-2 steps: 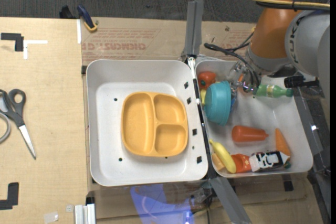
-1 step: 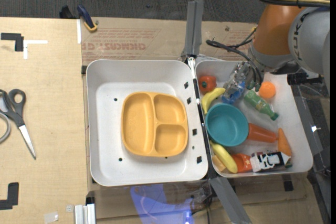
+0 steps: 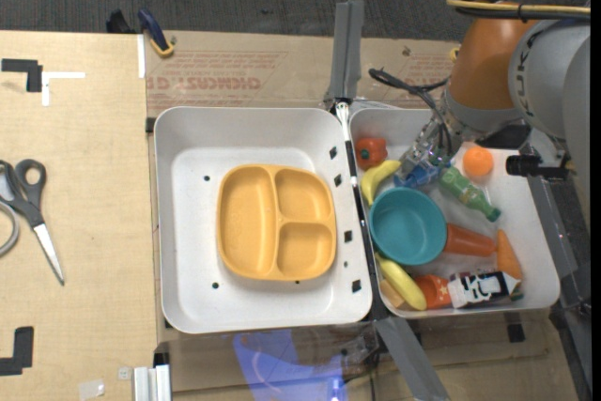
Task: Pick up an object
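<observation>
The grey arm (image 3: 526,70) reaches in from the right and its claw (image 3: 430,148) hangs low over the back of the right bin (image 3: 543,230), close to that bin's rear wall; whether the claw is wide or narrow cannot be told, since its tips are lost among wires and clutter. Below it the right bin is crowded: a teal bowl (image 3: 408,224) sits near the middle, a yellow banana (image 3: 377,177) curves against the bowl's back rim beside the dividing edge, a red tomato (image 3: 372,150) lies in the rear left corner, and a green bottle (image 3: 467,191) lies tilted just right of the claw with an orange ball (image 3: 479,162) behind it. An orange carrot (image 3: 470,241) lies right of the bowl, and a second banana (image 3: 402,285) lies along the front. Little bare floor shows between these things. The left bin (image 3: 178,230) holds a yellow divided plate (image 3: 277,223) at its centre, with open white floor on all sides. Scissors (image 3: 36,211) lie on the bench (image 3: 75,296) at far left.
</observation>
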### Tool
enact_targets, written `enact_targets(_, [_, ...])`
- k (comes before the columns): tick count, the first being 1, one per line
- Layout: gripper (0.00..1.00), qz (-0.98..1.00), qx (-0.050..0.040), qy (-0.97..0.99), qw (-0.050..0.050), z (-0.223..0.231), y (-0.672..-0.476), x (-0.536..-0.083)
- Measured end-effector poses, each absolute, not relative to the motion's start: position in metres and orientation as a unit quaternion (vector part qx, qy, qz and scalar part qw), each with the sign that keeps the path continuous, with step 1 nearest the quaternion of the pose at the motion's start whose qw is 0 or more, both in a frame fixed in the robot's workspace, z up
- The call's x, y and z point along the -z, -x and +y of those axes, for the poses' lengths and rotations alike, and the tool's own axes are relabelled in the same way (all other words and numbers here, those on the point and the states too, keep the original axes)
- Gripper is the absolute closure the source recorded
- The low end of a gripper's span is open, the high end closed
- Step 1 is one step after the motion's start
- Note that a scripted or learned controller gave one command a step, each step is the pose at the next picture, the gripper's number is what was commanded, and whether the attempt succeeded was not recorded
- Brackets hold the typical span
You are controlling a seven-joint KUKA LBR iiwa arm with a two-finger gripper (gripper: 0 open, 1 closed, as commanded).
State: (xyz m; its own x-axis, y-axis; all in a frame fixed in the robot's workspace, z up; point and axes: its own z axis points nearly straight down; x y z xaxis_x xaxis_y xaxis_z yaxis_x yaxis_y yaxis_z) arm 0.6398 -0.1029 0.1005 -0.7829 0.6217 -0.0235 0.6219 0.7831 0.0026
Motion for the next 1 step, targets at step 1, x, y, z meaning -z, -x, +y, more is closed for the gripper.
enact_targets(1, [1.00,0.880,-0.0014,-0.474,0.006,-0.0956,-0.6491,-0.0996])
